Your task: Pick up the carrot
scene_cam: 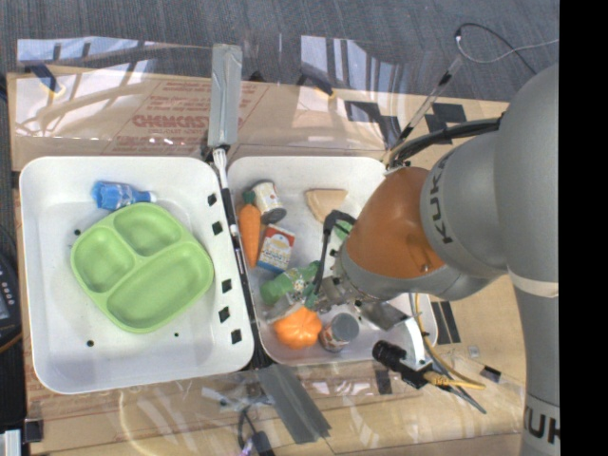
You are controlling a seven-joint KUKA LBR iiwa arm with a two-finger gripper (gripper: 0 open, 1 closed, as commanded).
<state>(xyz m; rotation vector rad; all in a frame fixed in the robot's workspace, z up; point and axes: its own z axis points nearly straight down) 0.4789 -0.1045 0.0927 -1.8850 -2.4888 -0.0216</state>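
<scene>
Arm [456, 226] loomed closest, orange band hanging over right bin [366, 171], wrist hiding most of gripper [328, 297]; grip state couldn't be told. Carrot [249, 234] lay at that bin's left wall, lengthwise, just beside a small carton [276, 250], can [264, 199] above it. Gripper sat right of carrot, near green bottle [290, 283] and orange fruit [298, 328]. Step looked like approach, nothing held. Next move likely needed shifting left and aligning across carrot. Green plate [142, 266] in left bin [47, 350].
</scene>
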